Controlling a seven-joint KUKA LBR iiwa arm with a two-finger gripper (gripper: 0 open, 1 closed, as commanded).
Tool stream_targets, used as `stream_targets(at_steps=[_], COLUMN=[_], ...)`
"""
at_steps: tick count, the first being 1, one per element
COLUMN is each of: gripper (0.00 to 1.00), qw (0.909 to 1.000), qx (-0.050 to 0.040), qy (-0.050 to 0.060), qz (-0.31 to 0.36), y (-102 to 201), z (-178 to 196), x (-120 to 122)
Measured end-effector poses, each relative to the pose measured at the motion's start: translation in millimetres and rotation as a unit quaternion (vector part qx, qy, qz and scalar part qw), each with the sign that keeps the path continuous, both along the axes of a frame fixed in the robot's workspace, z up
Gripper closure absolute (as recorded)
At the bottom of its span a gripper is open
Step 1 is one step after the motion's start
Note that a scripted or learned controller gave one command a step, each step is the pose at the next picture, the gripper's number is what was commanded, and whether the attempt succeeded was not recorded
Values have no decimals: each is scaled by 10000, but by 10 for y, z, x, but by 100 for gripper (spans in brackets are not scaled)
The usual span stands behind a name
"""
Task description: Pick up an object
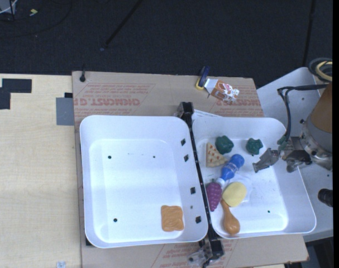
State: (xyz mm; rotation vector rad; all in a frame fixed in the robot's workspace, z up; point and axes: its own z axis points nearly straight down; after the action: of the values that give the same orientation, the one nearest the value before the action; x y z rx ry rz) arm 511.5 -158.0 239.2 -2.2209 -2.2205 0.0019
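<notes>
The arm reaches in low from the right, orange band at the edge, its gripper [268,161] hovering over the right bin [295,219] just below a dark green object [254,146]; whether it is spread or pressed together cannot be told. An orange piece [172,218] lies in the left bin [96,205]

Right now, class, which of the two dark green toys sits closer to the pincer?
The dark green toy on the right, by the right bin's far edge; the pincer is just beside it. The other green toy lies further left, above the blue bottle.
</notes>
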Motion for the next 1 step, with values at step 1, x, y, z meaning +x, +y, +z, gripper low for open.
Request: stream_targets(at_steps=[1], gripper=[0], qw=[10000], qx=[-5], qy=[9], qz=[19], y=[-347], z=[-803], x=[855])
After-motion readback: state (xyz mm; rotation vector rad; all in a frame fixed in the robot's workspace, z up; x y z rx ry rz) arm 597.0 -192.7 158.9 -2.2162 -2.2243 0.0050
